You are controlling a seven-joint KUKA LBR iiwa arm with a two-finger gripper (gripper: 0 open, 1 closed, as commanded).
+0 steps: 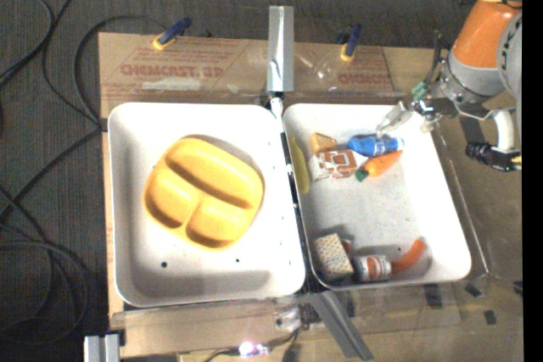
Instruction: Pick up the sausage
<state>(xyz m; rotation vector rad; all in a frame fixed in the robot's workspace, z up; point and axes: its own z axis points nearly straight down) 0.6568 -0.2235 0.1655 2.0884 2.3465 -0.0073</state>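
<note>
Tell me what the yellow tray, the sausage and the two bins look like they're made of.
Yellow tray: likely molded plastic, smooth with a soft sheen and rounded compartments. Sausage: probably a plastic or rubber toy, uniformly orange-red and slightly glossy; too small to be sure. Left bin and right bin: seemingly thin white formed plastic, matte, with rounded corners.

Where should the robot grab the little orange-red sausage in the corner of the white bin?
Probably at the middle of the curved orange-red sausage, coming straight down from above, fingers across its narrow width. It lies flat near the right white bin's front wall, and the small can touches its lower end, so the upper half looks freer.
</note>
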